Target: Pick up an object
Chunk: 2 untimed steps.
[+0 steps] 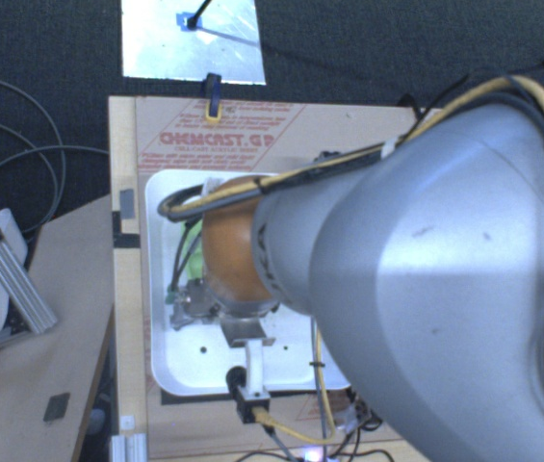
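Note:
The grey arm with its orange band (pixel 228 248) reaches down into the left white bin (pixel 180 373) and hides most of it. My gripper (pixel 190 304) shows as a bit of grey metal below the band, low over the bin's left side. A green object (pixel 188 248) peeks out just left of the band, close above the gripper and mostly hidden by the arm. I cannot tell whether the gripper touches it.
The bin sits on a cardboard sheet (pixel 223 133) on the bench. A white bracket with a black plug (pixel 248 378) and yellow cable hangs from the wrist over the bin's front rim. An aluminium rail (pixel 7 268) stands at the left, and a shiny plate (pixel 190 27) lies on the dark floor behind.

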Each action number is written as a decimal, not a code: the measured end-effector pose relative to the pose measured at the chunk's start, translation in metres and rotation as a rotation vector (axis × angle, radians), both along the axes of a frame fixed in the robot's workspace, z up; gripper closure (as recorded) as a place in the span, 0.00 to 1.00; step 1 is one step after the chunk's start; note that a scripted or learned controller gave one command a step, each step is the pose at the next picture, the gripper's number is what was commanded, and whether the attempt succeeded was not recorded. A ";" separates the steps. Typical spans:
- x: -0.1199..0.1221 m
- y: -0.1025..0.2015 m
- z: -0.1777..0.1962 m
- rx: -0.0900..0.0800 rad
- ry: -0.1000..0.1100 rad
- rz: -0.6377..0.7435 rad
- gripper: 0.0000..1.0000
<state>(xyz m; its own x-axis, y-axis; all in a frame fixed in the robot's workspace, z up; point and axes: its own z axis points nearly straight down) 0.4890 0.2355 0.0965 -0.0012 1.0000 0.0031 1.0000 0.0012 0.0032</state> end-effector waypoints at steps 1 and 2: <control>0.095 -0.034 0.115 -0.001 -0.016 -0.005 0.00; -0.006 0.003 0.160 0.002 0.003 0.010 0.00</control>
